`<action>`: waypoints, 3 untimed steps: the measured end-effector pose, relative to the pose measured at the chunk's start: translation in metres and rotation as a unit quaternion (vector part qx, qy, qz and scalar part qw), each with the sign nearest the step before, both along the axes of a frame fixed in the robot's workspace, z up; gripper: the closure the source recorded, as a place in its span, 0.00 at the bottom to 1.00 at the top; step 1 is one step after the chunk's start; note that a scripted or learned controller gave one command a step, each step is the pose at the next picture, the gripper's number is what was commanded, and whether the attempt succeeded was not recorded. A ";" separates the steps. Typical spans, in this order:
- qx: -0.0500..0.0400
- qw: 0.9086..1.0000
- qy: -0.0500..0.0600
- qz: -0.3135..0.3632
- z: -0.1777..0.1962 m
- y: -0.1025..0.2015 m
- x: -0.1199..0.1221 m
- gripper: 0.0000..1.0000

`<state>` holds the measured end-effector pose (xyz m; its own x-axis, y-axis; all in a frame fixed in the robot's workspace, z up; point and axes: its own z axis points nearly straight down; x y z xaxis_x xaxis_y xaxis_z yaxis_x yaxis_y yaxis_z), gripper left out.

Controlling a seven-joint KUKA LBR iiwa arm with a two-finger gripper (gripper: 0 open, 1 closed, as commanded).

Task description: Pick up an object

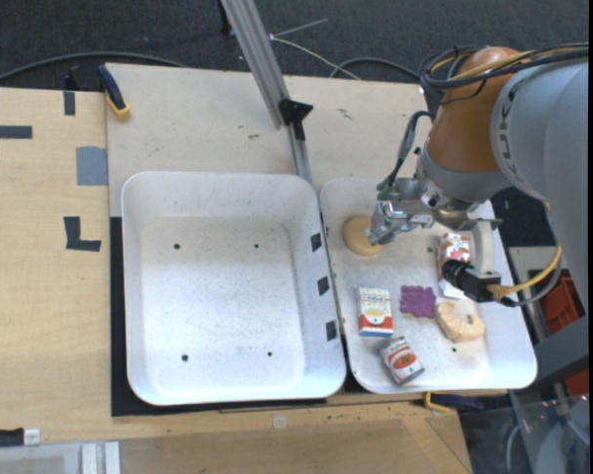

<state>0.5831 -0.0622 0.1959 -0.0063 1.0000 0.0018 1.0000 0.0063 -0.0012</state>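
Object nearest the claw: a round tan disc [360, 236], lying in the right bin [519, 363] near its left wall, towards the far edge.
Gripper [384, 227]: down over the right side of the tan disc, at or just above it; how far the claw is open cannot be told, nor whether it grips anything.
Arm [534, 117]: grey, with an orange band [465, 131] above the wrist, reaching in from the right over the right bin's far right corner.
Small carton [375, 312]: white with red and yellow print, near the middle of the right bin; writing too small to read.
Purple piece [417, 300]: jagged-edged, just right of the carton.
Red-and-white pack [402, 360]: tilted, near the right bin's near edge; label unreadable.
Tan lump [461, 322]: just right of the purple piece.
Red-and-white item [456, 248]: by the right wall, partly under the arm's cables.
Left bin [148, 294]: white, speckled, with a few dark dots on its floor.
Bench [178, 117]: pale wood, a yellow-and-blue clamp [113, 91] at its far left.
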 end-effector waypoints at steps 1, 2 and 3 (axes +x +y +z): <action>0.000 1.000 0.000 0.000 -0.004 0.050 0.006 1.00; 0.000 1.000 0.000 0.001 0.001 0.112 0.020 1.00; 0.000 1.000 -0.001 0.000 0.022 0.160 0.029 1.00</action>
